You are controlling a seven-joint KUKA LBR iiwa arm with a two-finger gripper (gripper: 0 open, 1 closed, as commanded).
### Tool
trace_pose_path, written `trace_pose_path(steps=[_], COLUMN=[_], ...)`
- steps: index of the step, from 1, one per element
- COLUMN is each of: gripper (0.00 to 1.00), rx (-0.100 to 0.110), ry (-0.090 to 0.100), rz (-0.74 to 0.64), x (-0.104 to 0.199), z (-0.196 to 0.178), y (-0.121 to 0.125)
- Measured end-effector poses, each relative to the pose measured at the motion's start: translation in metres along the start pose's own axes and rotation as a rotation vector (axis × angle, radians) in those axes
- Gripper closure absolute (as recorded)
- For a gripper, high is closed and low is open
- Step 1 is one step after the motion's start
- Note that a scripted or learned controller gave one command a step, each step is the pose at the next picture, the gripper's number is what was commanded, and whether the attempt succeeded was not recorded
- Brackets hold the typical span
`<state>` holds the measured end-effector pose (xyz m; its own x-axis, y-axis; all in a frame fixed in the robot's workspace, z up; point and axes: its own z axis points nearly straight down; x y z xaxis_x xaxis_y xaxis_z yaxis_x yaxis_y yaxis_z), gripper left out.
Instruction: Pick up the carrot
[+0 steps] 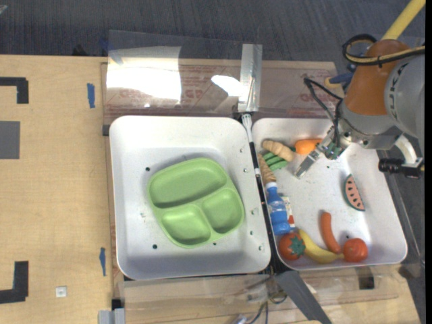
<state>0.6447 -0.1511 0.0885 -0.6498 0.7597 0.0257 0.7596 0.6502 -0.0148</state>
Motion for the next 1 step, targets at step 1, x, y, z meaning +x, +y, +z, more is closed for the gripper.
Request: trace_pose_path(steps=[1], gripper=[0.0], rx=[-0.013], ry=[-0.015], rz=[0.445], x=[-0.0193], z=[0.0008], y=[0.005])
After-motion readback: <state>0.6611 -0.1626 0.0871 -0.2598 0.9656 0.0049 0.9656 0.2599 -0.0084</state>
